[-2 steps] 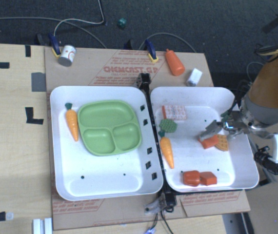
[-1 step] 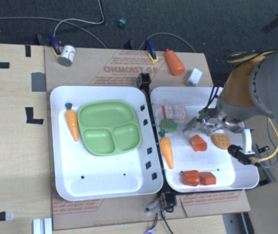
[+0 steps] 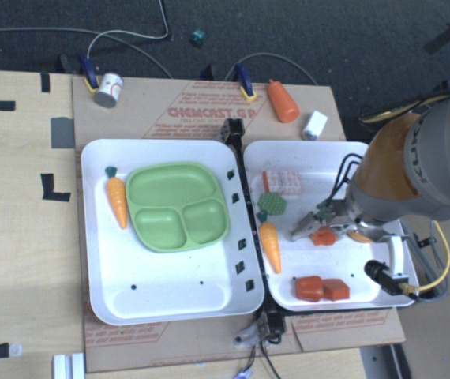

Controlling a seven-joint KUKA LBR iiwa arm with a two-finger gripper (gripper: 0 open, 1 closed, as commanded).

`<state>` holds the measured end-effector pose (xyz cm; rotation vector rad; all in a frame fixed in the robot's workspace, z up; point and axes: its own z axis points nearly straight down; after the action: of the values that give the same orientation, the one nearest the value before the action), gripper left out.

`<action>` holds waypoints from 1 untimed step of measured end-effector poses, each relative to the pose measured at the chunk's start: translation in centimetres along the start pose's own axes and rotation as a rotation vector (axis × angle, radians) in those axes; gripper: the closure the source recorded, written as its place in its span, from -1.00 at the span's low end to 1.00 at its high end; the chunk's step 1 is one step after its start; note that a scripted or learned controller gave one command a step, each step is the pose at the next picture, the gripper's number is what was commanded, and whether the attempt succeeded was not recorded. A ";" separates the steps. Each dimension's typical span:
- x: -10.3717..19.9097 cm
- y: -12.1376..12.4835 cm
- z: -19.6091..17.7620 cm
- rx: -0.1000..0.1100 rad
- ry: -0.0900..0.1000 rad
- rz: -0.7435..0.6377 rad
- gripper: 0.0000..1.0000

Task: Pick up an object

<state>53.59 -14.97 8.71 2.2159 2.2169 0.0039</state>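
Observation:
My gripper [image 3: 316, 223] hangs low over the middle of the right bin [image 3: 351, 153]. A small red-orange piece [image 3: 324, 238] lies just beneath it, touching or nearly touching the gripper. Elsewhere in that bin are an orange carrot [image 3: 270, 246] against the left wall, a green leafy piece [image 3: 271, 204], a red-and-white packet [image 3: 282, 181] at the back, and two red blocks [image 3: 321, 289] at the front. The arm's orange band [image 3: 387, 164] and grey body cover the bin's right side.
The left bin [image 3: 99, 275] holds a green divided plate [image 3: 178, 206] and a second carrot [image 3: 116, 200]. Behind the bins on the cardboard lie an orange-red bottle shape [image 3: 283, 101], a white cube [image 3: 314, 124] and a small can [image 3: 109, 89]. Cables run along the back.

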 end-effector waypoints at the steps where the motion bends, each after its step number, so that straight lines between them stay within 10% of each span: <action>1: 0.0 0.1 -1.0 -0.001 -0.001 0.000 1.00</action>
<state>53.64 -15.00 9.71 2.2148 2.2160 0.0038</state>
